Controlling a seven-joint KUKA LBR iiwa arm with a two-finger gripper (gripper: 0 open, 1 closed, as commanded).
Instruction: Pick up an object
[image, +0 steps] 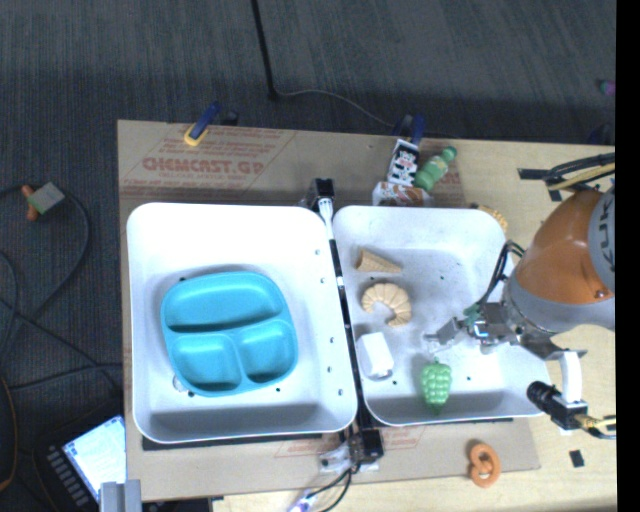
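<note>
From above, my hand (462, 332) hung low inside the right shallow white bin (420, 225), over its right half; I could not tell how it was set. Just below and left of my hand lay the green plastic grape bunch (435, 384), near but apart. Further left sat the small white block (376, 354), and up-left the tan ridged croissant (387, 301) and the tan cone-shaped wedge (377, 263). Well to my left, in the left white bin (150, 230), rested the blue three-compartment plastic tray (229, 331). An orange ring (483, 463) lay on the counter (300, 160) below my hand.
</note>
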